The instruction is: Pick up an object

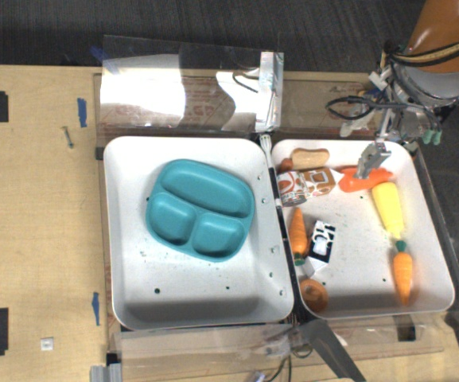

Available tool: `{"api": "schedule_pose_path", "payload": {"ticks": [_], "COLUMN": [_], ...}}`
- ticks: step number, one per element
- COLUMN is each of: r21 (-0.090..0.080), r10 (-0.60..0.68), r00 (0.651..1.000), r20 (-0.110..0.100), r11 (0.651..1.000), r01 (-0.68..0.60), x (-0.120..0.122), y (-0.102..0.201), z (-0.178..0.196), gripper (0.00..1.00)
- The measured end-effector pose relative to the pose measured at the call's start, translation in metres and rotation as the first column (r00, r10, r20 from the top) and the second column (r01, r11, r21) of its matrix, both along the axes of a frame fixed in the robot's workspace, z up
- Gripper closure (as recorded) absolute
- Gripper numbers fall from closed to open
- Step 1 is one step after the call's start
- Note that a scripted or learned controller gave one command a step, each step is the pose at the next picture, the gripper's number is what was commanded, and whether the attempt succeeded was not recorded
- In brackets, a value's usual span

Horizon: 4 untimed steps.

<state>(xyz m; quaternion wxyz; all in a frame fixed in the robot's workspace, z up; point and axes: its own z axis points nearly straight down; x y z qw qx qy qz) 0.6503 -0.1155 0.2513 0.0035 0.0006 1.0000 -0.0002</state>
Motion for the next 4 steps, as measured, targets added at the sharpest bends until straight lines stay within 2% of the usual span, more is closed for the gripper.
{"api": "schedule_pose_path", "payload": {"ticks": [1, 2, 3, 4], "r21": [0.001, 0.002, -0.004, -0.003], "r10": [-0.262, -0.194, 0.184, 0.155], "r00": [0.965, 0.981, 0.983, 0.988], "r20": [-0.008, 0.003, 0.006, 0.003], "r11": [0.965, 0.981, 0.983, 0.988], "r01": [0.262, 0.194, -0.184, -0.155], "x": [-0.08, -0.147, -0.091, -0.141], "y": [-0.001, -0.029, -0.051, -0.093], "z": [-0.101, -0.162, -0.084, -0.163], "gripper": [0.0, 0.0, 0.0, 0.0]}}
